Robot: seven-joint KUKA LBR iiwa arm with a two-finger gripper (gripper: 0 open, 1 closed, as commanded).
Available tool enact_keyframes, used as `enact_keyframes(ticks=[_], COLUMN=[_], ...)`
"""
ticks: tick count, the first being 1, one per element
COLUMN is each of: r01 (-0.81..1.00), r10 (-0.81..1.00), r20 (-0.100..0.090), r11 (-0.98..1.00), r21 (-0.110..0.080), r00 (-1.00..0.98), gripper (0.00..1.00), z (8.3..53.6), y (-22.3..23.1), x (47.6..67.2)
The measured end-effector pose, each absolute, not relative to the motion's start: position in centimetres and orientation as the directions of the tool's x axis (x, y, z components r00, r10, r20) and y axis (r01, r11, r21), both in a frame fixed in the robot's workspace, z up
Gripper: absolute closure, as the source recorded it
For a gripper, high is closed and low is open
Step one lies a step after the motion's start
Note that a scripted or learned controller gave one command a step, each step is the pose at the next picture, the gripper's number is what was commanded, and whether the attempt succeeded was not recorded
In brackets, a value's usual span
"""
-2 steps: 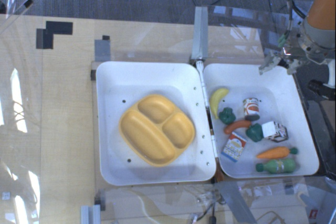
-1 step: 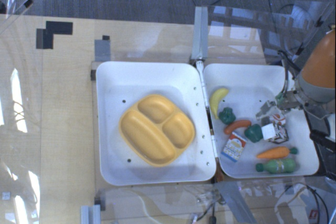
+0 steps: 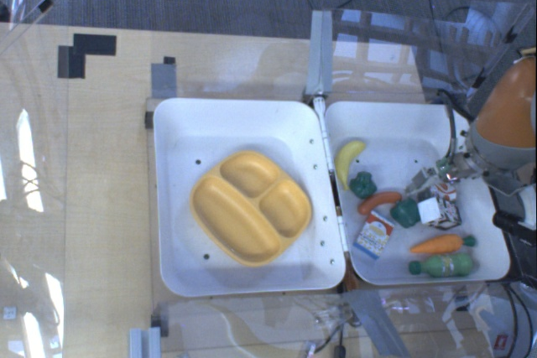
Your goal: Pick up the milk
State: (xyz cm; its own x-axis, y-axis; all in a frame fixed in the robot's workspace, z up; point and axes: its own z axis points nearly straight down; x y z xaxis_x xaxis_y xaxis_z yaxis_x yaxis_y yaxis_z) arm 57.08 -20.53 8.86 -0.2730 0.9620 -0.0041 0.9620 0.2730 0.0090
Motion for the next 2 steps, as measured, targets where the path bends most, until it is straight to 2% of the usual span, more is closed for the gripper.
enact_keyframes(ticks=[1,2], r01=[0.962,0.955], r10=[0.962,0.955], r20=[-0.007,-0.004], r11=[0.274,0.295], r21=[0.017,0.007], r00=[-0.274,-0.295], gripper=[1.0,1.0], z=[10.13,10.65], y=[-20.41,-20.5], x=[57.39,56.87])
